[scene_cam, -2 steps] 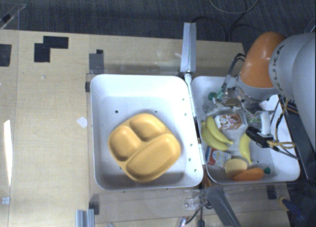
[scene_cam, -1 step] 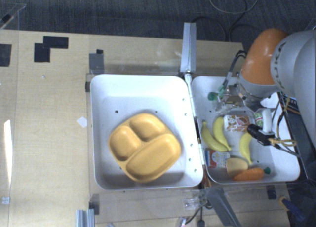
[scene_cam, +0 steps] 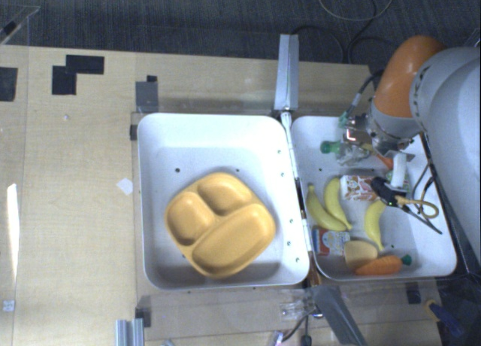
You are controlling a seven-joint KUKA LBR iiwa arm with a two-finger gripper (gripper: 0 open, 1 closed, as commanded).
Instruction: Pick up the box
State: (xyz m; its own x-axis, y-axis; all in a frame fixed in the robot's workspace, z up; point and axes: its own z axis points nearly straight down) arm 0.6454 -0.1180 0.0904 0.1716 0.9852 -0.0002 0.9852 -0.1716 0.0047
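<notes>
Hovering low in the right bin's [scene_cam: 448,262] far end, the end effector [scene_cam: 359,145] leaves its grip state impossible to tell. The box [scene_cam: 358,186] lies just nearer, between bananas [scene_cam: 328,205]. A yellow divided plate [scene_cam: 219,223] occupies the left bin [scene_cam: 150,209].

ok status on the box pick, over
Gripper low over right bin, top end. Box lying just below it, not held. Bananas crowd its left side.
</notes>
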